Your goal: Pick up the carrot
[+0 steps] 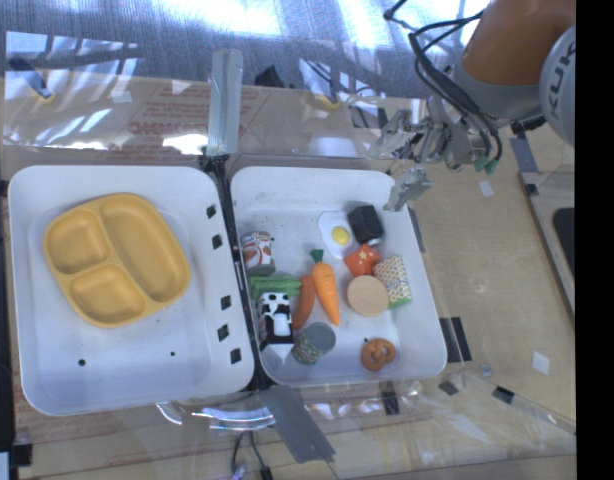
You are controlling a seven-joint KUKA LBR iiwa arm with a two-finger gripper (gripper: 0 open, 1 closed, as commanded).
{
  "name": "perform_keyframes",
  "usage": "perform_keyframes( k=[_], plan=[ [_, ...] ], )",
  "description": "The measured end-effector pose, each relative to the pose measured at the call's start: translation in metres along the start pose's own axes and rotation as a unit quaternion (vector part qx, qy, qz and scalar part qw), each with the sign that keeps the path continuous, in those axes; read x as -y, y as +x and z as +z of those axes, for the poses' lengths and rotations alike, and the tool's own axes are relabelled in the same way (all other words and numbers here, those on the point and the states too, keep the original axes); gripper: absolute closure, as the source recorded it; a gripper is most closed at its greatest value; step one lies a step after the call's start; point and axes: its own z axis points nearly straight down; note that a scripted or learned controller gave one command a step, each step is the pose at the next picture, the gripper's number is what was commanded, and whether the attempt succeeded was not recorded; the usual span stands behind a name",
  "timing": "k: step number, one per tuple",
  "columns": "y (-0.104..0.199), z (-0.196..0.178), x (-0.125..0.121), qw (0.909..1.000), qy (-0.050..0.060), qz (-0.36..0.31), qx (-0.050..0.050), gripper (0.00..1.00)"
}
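The carrot (pixel 326 290) is seen lying in the right bin (pixel 287 183) — beside a tomato (pixel 361 259) and a round cracker (pixel 368 295). The claw (pixel 407 186) is poised over the bin's upper right corner — its state cannot be told.

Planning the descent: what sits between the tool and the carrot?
In the camera view, the fried egg and the black block lie between the tool and the carrot.

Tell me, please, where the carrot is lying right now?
The carrot lies near the middle of the right bin, just left of the round tan disc and below the fried egg.
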Motion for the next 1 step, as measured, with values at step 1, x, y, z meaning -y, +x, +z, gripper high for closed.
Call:
perform_keyframes(
  k=[1],
  plan=[
    [0.0376, 0.1605, -0.0257, 0.9966, -0.002, -0.083, -0.003, 0.0]
  ],
)
